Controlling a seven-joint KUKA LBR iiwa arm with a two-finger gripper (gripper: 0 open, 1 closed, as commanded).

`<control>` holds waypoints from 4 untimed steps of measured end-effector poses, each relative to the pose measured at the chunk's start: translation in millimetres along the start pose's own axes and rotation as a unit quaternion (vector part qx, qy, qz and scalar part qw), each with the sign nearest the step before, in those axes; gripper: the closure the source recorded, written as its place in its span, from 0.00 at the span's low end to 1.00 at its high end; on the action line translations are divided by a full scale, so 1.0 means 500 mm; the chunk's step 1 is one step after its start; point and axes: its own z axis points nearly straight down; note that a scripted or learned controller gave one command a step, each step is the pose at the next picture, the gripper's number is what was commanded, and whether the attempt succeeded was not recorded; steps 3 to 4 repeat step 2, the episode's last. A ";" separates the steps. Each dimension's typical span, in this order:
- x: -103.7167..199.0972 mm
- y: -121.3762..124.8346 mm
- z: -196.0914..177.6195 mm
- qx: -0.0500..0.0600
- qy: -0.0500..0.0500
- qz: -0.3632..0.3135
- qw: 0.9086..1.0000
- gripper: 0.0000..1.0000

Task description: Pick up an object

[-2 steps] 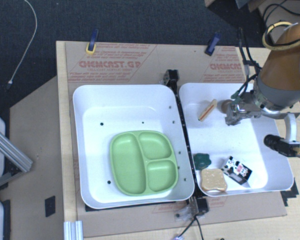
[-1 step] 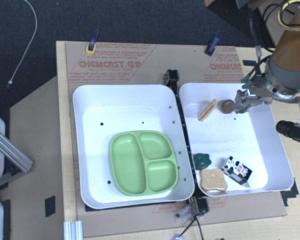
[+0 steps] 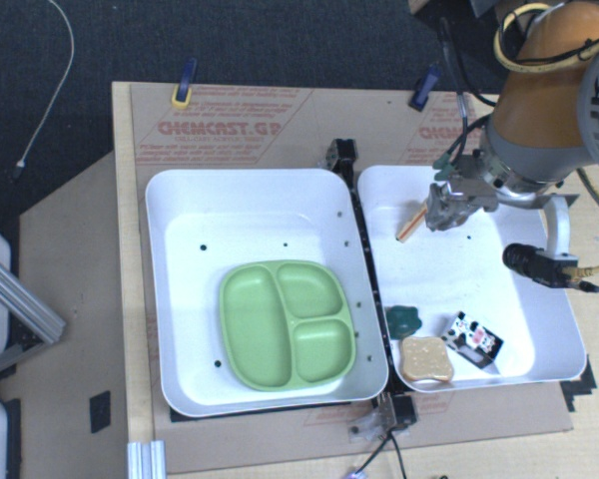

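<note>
My arm: it reaches in from the right, grey with the orange band (image 3: 554,63) above the wrist, over the right bin (image 3: 539,367).
My end effector (image 3: 441,216): it sits over the upper-left part of the right bin, near the wall shared with the left bin (image 3: 170,267). I cannot tell how wide it stands — the wrist hides that part.
Orange stick (image 3: 410,225): a thin orange-brown piece, tilted, just beside my end effector on its left. Its upper end meets the metal of my end effector; whether it is gripped or merely touching, I cannot tell.
Green toy (image 3: 403,318): a small dark green piece on the right bin's floor by the shared wall, well below my end effector.
Bread slice (image 3: 425,359): a tan, toast-like piece at the bin's lower-left corner, just below the green toy.
Black and white item (image 3: 474,339): a small printed piece right of the bread slice — apart from it, and far from my end effector.
Green divided plate (image 3: 288,323): pale green, three compartments, lying flat in the lower middle of the left bin.
Table (image 3: 140,168): a brown board with red print under both bins, with a blue and yellow clamp (image 3: 184,84) on its upper edge.
</note>
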 end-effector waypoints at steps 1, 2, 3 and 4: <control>0.123 0.033 0.007 -0.003 0.000 -0.001 1.000 1.00; 0.219 0.034 0.031 0.000 0.000 0.000 1.000 1.00; 0.219 0.034 0.031 0.000 0.000 0.000 1.000 1.00; 0.219 0.034 0.031 0.000 0.000 0.000 1.000 1.00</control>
